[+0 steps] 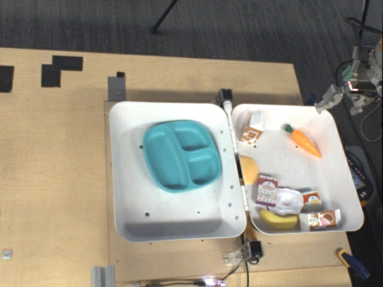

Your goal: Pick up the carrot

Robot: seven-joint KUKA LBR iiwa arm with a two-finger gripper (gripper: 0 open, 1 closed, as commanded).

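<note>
The carrot (305, 142), orange with a small green top, lies flat in the far right part of the right bin (344, 160), its green end pointing up-left. Nothing touches it and bare bin floor surrounds it. My gripper (339, 97) sits at the view's right edge, just beyond the bin's far right corner. It is above and to the right of the carrot, well apart from it, and partly cut off by the frame.
A teal divided plate (179, 154) fills the middle of the left bin (128, 208). The right bin also holds a small carton (252, 130), a yellow item (249, 171), a pink box (267, 191), a banana (280, 220) and a lying carton (320, 219).
</note>
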